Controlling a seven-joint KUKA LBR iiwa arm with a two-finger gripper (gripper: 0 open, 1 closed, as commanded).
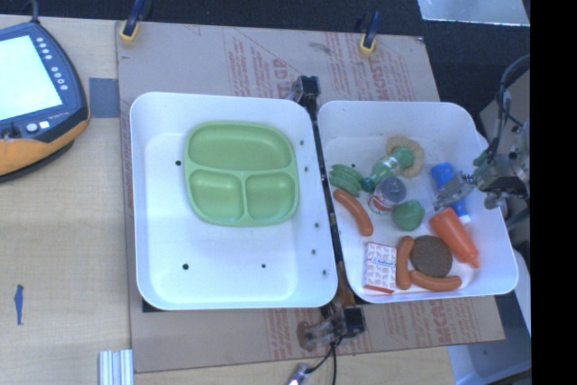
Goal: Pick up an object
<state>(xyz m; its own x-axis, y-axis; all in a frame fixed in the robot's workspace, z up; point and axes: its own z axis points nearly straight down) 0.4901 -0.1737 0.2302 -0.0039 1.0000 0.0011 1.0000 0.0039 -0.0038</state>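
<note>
We see the gripper (494, 180) at the right bin's (451, 114) far right edge, w/ a blue piece (442, 174) just beside it; finger state can't be told. Candidate objs lie in the right bin: orange carrot (453, 235), brown patty (431, 256), two sausages (353, 212), green ball (407, 215), small bottle (388, 167), red-white packet (380, 267). Left bin (162, 230) holds a green divided plate (242, 172).
</note>
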